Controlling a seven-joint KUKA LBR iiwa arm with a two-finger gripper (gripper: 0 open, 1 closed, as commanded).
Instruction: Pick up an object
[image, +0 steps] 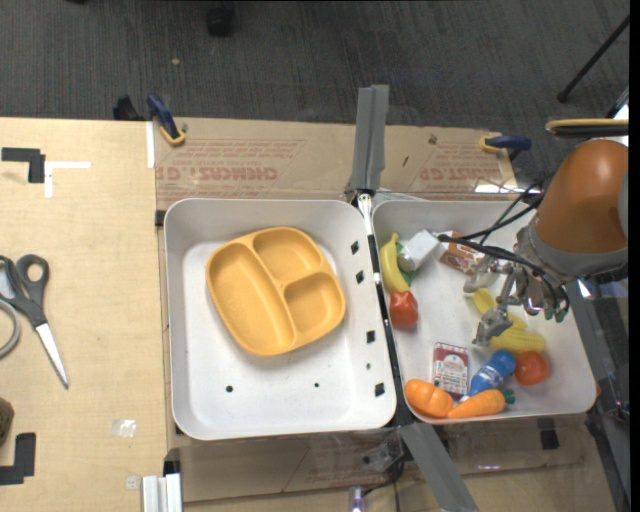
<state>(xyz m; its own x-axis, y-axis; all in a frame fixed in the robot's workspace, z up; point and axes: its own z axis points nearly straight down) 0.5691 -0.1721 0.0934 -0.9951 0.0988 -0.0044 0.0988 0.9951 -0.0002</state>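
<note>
The gripper (497, 318), fingers state unclear, hangs near the right bin's (585, 400) right edge above toy food, beside a red-labelled packet (451, 368) whose writing is unreadable.

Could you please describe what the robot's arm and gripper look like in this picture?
The arm enters from the right as a rounded orange dome over a grey wrist section. Thin black cables loop from it towards the gripper, which is a small cluster of bare grey metal parts with slim fingers. No markings are legible.
</note>
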